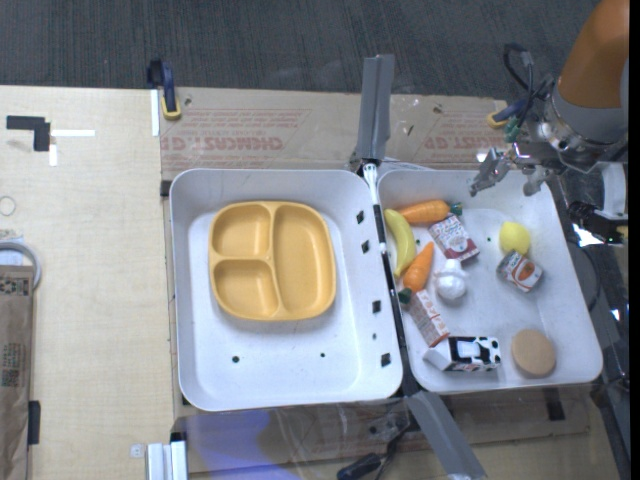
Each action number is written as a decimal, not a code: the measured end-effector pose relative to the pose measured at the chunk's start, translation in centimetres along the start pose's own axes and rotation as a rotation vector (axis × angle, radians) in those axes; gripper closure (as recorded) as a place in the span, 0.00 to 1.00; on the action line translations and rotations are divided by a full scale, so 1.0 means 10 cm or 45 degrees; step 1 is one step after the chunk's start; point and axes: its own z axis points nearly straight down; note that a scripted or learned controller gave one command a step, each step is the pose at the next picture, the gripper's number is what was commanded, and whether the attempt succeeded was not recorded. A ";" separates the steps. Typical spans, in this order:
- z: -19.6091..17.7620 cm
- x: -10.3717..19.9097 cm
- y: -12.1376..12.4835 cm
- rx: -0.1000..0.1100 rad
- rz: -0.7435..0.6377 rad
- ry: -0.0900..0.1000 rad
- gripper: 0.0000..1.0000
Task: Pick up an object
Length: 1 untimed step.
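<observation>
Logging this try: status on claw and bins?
Claw over right bin's far rim, nothing between fingers. Lemon and can nearest. Path unobstructed.

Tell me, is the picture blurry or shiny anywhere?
In the camera view, the yellow divided plate and the carrots look fairly sharp; the left bin's white floor shines softly near its front edge; the gripper at the right bin's far corner looks small and a bit fuzzy; the bench's clear tape catches faint glare.

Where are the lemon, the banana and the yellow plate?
lemon point(514, 236), camera view, middle of its top.
banana point(401, 238), camera view, mid-curve.
yellow plate point(303, 258), camera view, floor of the large right compartment.
</observation>
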 end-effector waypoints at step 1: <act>1.13 0.55 -0.41 -0.009 -0.031 0.000 0.00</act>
